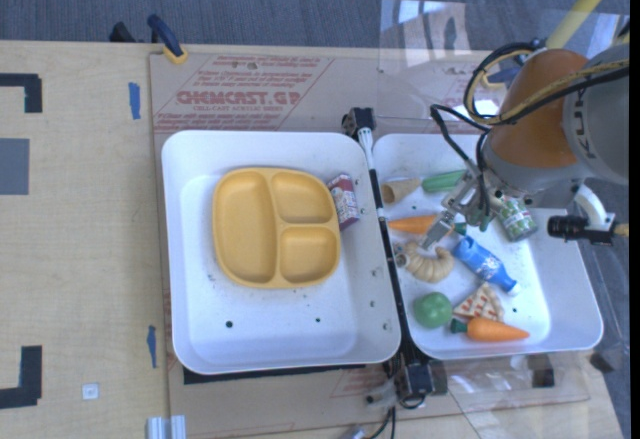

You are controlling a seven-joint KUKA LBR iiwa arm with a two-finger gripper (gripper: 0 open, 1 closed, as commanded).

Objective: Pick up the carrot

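Carrot (495, 330): orange, tapered, with a green stub at its left end, lying flat near the front edge of the right bin (570, 312), with nothing on top of it. Touching or just beside it to the rear-left was a waffle wedge (480, 304), and left of that a green ball (433, 308). Farther back lay a croissant (428, 262) and a blue bottle (484, 262). An orange piece (412, 224), slim and tapered and possibly a second carrot, lay near the bin's left wall, with a green pod (443, 181) behind it and a small jar (516, 219) to the right. End effector (445, 227): it hung low over the middle of the right bin, just beside the orange piece and above the croissant, well apart from the carrot at the front. Whether it was released or clenched could not be told, and nothing was seen in its grip. Left bin (190, 257): held a yellow plate (275, 227) and a small can (344, 199). Both bins stood on the desk (80, 227). Step in hand, as judged: the approach, with no grasp made yet. The next move would call for settling on one orange item, centring over it, lining the grip across its narrow width and descending clear of its neighbours.
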